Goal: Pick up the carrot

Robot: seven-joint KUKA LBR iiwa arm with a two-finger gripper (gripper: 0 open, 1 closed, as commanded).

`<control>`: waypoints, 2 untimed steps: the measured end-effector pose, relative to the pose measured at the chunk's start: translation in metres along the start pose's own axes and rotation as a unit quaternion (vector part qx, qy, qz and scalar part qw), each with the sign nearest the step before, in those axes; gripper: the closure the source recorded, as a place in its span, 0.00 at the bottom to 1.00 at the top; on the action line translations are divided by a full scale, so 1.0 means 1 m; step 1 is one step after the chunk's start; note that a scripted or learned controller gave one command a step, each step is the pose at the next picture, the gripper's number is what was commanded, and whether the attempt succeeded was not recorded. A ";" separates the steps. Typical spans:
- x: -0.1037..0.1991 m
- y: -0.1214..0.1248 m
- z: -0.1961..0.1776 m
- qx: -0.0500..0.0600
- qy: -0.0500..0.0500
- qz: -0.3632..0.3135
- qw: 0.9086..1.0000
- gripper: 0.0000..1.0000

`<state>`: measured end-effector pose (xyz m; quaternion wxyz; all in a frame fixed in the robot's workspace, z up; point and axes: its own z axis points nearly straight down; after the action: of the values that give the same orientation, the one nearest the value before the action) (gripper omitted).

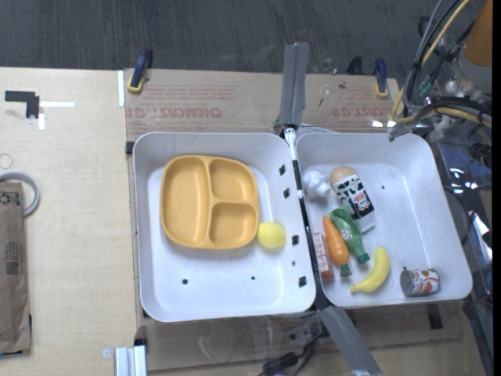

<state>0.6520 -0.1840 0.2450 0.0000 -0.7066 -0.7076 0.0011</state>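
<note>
The carrot (335, 241) lies in the right bin (448, 210), the one nearer my arm (470, 53). It rests near that bin's left wall, well apart from my wrist and below-left of it in the camera view, with its length running roughly top to bottom. I cannot tell whether my gripper is open or closed.

A green bottle (351, 235) lies touching the carrot on the side nearer me. A small red and white packet (321, 254) lies just beside the carrot on its far side. A banana (374, 271) lies near the carrot's lower end, and a tipped-over can (420, 281) sits beyond the banana, in the bin's lower corner on my side. Above the carrot are a black and white patterned bottle (352, 192) and a small white object (315, 183).

In the left bin (145, 233), farther from me, sit a yellow divided plate (210, 202) and a lemon (271, 235) touching its lower right edge.
</note>
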 end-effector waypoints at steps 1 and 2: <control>0.000 0.000 -0.008 0.001 -0.001 -0.001 1.000 1.00; 0.000 0.001 -0.008 0.001 -0.001 -0.001 1.000 0.00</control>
<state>0.6525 -0.1839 0.2534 -0.0004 -0.7055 -0.7087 0.0028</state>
